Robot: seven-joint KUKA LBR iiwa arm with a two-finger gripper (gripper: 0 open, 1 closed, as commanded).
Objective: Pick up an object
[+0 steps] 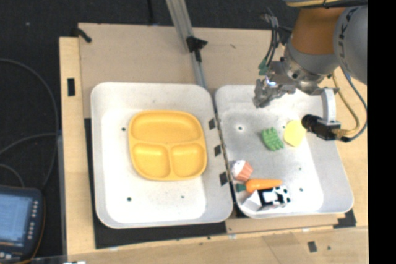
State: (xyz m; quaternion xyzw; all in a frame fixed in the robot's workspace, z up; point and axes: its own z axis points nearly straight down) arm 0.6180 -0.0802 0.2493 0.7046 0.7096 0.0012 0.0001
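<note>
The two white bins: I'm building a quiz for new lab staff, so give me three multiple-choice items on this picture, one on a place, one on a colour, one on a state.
1. Where does the yellow divided tray lie?
A. in the left bin
B. in the right bin
C. on the bare bench

2. What colour is the knobbly block beside the pale yellow piece?
A. blue
B. green
C. red

3. Where is the tool?
A. pressed onto the tray
B. resting on the orange carrot-like piece
C. over the far part of the right bin, apart from the objects

Answers:
1 A, the tray sits mid left bin.
2 B, the block is plainly green.
3 C, the tool hangs near the right bin's far edge, with the carrot-like piece at the near edge.
</note>
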